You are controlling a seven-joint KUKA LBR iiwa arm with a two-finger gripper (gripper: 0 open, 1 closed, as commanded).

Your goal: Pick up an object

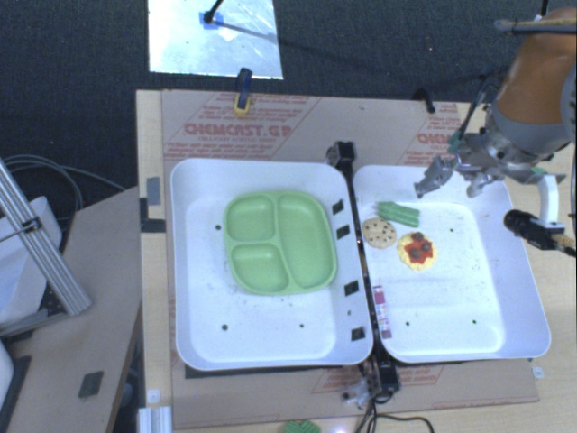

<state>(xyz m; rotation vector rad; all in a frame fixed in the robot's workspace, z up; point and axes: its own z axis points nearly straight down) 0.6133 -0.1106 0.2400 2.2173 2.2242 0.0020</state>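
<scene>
camera view, green tray (279, 242) in left bin (203, 332)

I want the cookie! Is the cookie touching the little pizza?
Apart. The camera view shows a strip of white bin floor between the cookie and the small pizza.

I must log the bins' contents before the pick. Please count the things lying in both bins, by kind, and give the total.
Green divided plate, left bin: 1
Green bean piece, right bin: 1
Cookie, right bin: 1
Small pizza, right bin: 1
Total: 4
</scene>
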